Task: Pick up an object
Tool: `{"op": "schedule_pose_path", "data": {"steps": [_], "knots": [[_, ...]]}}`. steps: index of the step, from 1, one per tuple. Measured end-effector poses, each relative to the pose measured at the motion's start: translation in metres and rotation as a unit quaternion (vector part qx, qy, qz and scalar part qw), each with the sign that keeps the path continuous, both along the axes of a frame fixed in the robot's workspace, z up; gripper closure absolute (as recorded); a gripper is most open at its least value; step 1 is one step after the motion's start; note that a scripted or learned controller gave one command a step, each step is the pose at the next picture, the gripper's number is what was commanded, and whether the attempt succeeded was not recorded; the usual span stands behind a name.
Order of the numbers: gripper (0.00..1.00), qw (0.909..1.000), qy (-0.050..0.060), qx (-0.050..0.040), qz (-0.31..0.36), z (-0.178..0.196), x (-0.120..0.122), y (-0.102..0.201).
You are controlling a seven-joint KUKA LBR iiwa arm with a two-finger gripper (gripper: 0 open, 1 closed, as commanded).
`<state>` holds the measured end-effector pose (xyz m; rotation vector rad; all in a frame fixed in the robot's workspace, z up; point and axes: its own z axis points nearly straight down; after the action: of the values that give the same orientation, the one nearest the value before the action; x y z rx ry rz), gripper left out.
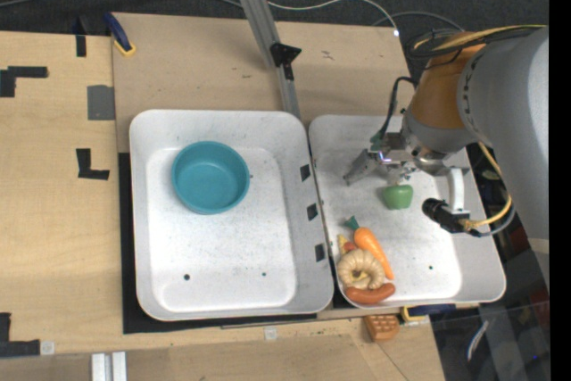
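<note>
The green apple (398, 195) lies in the right bin (477, 277), partly hidden under the claw (393, 167), whose finger state I cannot tell. A carrot (372, 249), croissant (359, 267) and sausage (368, 293) crowd that bin's near corner. The left bin (223, 281) holds a teal bowl (211, 177).

One fixed camera looked down from above the counter (53, 192) at a slant, far enough back to take in both white bins whole: the left bin (147, 281) near the frame's centre, the right bin (477, 281) toward the right side. The arm (500, 76) entered from the right edge.
</note>
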<state>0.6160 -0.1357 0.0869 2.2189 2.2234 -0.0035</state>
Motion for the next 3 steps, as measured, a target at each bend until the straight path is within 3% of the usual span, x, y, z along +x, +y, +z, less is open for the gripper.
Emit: {"op": "schedule_pose_path", "data": {"steps": [1, 3], "knots": [[1.0, 1.0, 0.001, 0.0008, 0.001, 0.011, 0.0, 0.001], [1.0, 1.0, -0.003, 0.0001, 0.0, 0.133, 0.002, -0.012]]}}
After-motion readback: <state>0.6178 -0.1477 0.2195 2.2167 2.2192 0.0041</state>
